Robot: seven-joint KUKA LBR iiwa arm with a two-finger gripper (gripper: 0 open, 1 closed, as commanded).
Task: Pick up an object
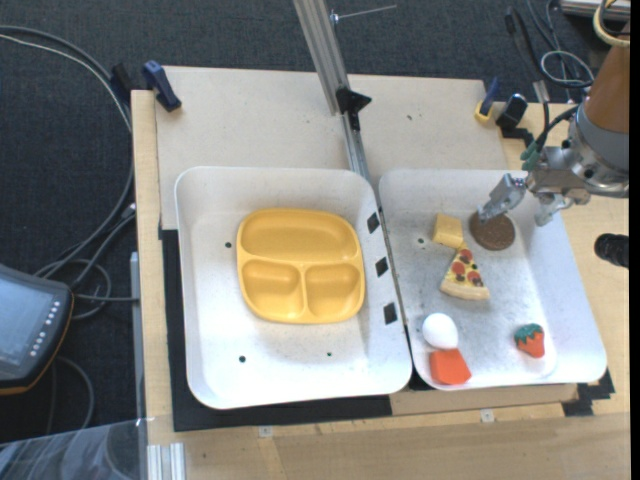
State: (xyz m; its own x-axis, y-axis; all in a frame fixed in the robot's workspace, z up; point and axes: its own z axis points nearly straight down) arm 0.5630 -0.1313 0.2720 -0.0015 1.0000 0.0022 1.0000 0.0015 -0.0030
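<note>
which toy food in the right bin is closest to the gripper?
The brown round cookie, right under the gripper. The yellow cheese block sits just left of it; the others lie lower down.

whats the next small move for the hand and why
Probably lower straight down and close on the brown cookie. The hand hangs open at the cookie's upper right edge with nothing between its fingers, and the cheese block sits close on the left.
</note>
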